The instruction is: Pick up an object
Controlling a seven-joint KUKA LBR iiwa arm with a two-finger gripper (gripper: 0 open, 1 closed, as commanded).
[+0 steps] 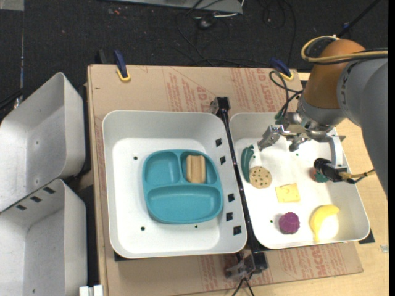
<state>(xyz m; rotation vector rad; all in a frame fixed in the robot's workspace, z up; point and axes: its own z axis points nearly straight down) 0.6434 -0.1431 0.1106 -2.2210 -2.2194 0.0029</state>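
My gripper (281, 142) hangs over the back part of the right bin (355, 211), its two fingers spread open with nothing between them. Just below and left of it lie a chocolate-chip cookie (260, 177) and a teal curved piece (247, 159) against the bin's left wall. Further toward the front are a yellow square slice (287, 193), a purple round item (289, 222) and a yellow fruit (324, 221). A small dark, orange and green object (322, 169) sits at the right wall, below the arm.
The left bin (117, 165) holds a teal divided plate (182, 196) with a tan bread-like piece (195, 168) in its upper right compartment. A black divider (231, 165) runs between the bins. Grey trays (37, 147) stand off the bench at far left.
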